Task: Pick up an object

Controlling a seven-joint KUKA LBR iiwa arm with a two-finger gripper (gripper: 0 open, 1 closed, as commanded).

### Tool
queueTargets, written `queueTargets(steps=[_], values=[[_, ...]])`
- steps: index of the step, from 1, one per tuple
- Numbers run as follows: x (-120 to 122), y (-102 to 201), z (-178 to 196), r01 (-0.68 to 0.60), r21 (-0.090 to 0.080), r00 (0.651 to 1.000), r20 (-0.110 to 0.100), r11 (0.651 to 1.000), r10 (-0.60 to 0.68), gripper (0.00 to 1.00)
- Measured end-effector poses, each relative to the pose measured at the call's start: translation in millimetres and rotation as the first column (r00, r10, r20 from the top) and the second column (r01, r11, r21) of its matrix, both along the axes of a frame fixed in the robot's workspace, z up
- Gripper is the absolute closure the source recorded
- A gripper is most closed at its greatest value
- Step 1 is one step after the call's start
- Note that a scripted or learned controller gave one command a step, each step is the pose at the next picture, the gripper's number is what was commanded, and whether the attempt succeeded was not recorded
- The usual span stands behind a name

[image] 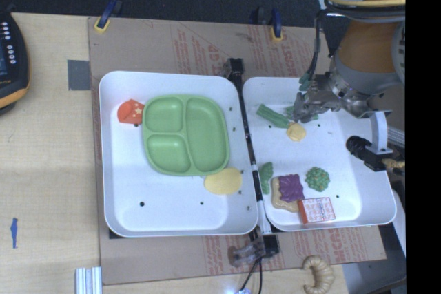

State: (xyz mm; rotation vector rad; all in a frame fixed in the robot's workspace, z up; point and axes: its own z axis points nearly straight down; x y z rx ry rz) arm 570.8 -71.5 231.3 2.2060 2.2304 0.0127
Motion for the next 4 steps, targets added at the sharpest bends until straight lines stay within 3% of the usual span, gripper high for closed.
queueTargets(steps=[1,2,3,4], values=[[-2,-4,-8,0.007,-0.002,1.000,-0.013,1.000,-0.007,0.00],[-60,-24,-142,0.009,-0.001,1.000,-0.027,1.000,-0.009,0.00],[-93,-23,-140,0.007,-0.001,1.000,-0.017,1.000,-0.007,0.00],[-65,-43,-139,0.009,-0.003,1.000,-0.009,1.000,-0.009,0.00]])
